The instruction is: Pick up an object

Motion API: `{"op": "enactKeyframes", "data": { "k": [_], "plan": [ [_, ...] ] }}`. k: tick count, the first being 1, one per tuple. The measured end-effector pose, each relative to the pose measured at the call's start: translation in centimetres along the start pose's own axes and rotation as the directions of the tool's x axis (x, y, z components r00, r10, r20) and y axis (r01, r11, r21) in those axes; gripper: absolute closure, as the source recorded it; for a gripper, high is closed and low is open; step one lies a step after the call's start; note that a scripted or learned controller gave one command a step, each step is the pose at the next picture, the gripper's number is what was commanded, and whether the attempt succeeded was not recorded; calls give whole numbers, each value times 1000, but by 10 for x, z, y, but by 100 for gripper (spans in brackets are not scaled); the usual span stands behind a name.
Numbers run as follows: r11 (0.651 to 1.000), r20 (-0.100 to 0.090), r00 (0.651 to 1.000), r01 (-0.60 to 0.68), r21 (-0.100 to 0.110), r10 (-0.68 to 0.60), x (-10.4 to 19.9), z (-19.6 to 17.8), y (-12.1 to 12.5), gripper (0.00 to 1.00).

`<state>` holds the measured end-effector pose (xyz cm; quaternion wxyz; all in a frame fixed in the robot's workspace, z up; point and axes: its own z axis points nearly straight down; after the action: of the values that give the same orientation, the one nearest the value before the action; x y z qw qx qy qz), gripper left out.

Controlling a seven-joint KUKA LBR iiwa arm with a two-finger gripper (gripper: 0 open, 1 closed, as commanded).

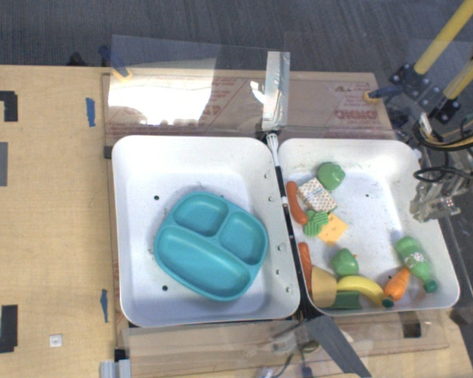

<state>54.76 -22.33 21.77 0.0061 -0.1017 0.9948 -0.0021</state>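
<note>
Near edge of table [47, 211]: two white bins side by side. Right bin [378, 160] holds the clutter, most of it piled into the near half, as if slid down against the near wall and the shared divider.

Nearest row, along right bin's near wall: tan block [324, 287], banana [359, 287] lying flat just beside it, small carrot [396, 283] touching the banana's far end. Green bottle [415, 261] lies tilted by the near right corner, close to the carrot.

A step back: small green piece [345, 261] above the banana. Along the divider, two orange-red sticks [296, 202], one behind the other. Yellow wedge [332, 230] and patterned box [318, 196] sit mid-bin, touching. Green round piece [329, 176] is farthest, apart from the wall.

Left bin [134, 164]: teal divided plate [211, 245], lying flat, turned at a slant, nothing in its compartments.

Hand [433, 203]: at the right bin's right rim, above the bottle, nothing seen between its parts. Too blurred against cables to tell whether it is spread or closed.

Judgement: no object picked yet; the bottle is the closest candidate, and it lies clear enough of its neighbours for a grasp.
</note>
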Motion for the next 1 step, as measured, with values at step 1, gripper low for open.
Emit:
{"op": "enactKeyframes", "data": {
  "k": [1],
  "plan": [
    [978, -1, 978, 210, -3, -210, -64, -38, -11, 100]
  ]
}}
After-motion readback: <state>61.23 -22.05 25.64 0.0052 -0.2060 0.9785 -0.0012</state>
